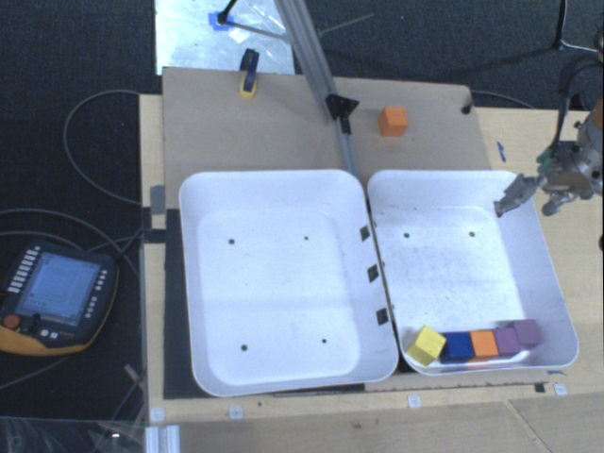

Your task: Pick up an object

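Several small cubes lie in a row along the front wall of the right bin (543, 253): a yellow cube (426, 344), a blue cube (459, 346), an orange cube (484, 343) and a purple cube (520, 334). My gripper (530, 199) hangs over the right bin's far right rim, well back from the cubes. Its two fingers are spread apart with nothing between them.
The left bin (193, 253) adjoins the right one. Another orange cube (393, 121) sits on the brown board behind the bins, beside a slanted metal pole (307, 41). A blue and yellow clamp (249, 72) lies at the board's back left. A teach pendant (52, 295) rests off the bench at left.
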Action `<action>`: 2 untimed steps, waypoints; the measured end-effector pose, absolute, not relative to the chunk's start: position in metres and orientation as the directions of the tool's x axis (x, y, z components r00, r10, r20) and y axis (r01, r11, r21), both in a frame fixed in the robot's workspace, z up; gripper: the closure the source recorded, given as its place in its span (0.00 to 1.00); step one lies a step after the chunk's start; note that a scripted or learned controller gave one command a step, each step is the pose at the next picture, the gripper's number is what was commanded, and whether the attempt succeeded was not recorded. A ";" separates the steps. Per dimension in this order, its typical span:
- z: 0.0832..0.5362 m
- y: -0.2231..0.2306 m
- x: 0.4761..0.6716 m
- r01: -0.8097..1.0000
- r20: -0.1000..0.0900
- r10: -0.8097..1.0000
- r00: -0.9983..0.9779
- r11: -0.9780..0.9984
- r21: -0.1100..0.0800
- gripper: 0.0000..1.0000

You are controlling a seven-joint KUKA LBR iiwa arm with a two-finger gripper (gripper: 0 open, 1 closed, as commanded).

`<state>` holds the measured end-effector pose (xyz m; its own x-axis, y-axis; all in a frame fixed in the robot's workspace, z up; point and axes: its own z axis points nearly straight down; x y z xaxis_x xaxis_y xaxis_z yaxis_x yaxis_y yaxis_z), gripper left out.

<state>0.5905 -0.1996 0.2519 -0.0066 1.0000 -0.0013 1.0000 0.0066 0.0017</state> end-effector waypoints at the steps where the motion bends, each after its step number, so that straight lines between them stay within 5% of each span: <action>1: 0.209 -0.182 0.507 1.000 0.002 1.000 0.001 -0.001 -0.006 0.00; 2: 0.315 -0.191 0.486 1.000 -0.005 1.000 -0.003 0.003 0.011 0.00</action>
